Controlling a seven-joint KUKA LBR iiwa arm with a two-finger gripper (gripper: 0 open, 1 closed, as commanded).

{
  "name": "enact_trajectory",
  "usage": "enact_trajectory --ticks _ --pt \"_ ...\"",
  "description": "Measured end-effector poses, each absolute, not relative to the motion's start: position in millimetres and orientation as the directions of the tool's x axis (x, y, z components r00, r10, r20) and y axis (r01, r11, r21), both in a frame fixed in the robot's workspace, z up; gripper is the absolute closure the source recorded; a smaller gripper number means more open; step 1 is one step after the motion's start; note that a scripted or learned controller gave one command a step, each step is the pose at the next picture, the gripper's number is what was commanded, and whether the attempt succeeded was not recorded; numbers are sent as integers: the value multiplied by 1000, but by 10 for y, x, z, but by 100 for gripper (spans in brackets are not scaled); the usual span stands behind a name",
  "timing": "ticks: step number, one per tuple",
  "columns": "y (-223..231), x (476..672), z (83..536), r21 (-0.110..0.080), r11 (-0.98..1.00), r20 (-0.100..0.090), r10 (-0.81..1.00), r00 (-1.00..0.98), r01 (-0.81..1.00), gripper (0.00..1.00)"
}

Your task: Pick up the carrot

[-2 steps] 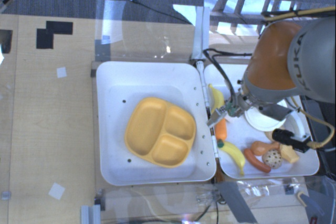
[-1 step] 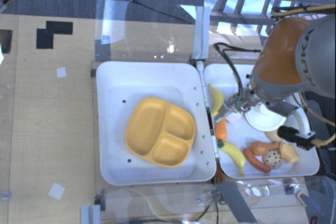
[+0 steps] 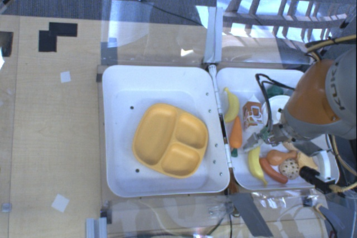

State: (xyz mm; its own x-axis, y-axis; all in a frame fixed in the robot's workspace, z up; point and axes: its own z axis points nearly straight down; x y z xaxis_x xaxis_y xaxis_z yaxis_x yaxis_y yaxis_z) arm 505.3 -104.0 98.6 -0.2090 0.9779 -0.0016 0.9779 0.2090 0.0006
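Note:
The carrot (image 3: 236,132) is orange with a green stub at its near end. It lies lengthwise along the left side of the right bin (image 3: 245,79), close to the wall between the bins. My gripper (image 3: 260,139) hangs just right of the carrot's lower half, over the bin floor and above a yellow banana (image 3: 255,164). It points left toward the carrot, and nothing shows in its grasp. The grey arm with its orange band (image 3: 312,98) covers the right part of this bin.
The right bin also holds a second banana (image 3: 231,103) above the carrot, an orange-and-white carton (image 3: 254,115), a white round dish (image 3: 279,104), a red sausage (image 3: 273,171) and a speckled cookie (image 3: 288,169). A yellow divided plate (image 3: 170,139) rests in the left bin (image 3: 120,120).

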Motion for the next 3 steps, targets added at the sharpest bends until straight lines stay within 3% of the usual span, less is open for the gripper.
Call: enact_trajectory --ticks 1,2,3 --pt "-1020 5083 1103 7 219 -3 976 -219 976 100" --pt "-1188 4904 1577 6 294 -3 956 -294 956 100" --pt "-1586 4878 1716 4 317 -3 948 -317 948 100"
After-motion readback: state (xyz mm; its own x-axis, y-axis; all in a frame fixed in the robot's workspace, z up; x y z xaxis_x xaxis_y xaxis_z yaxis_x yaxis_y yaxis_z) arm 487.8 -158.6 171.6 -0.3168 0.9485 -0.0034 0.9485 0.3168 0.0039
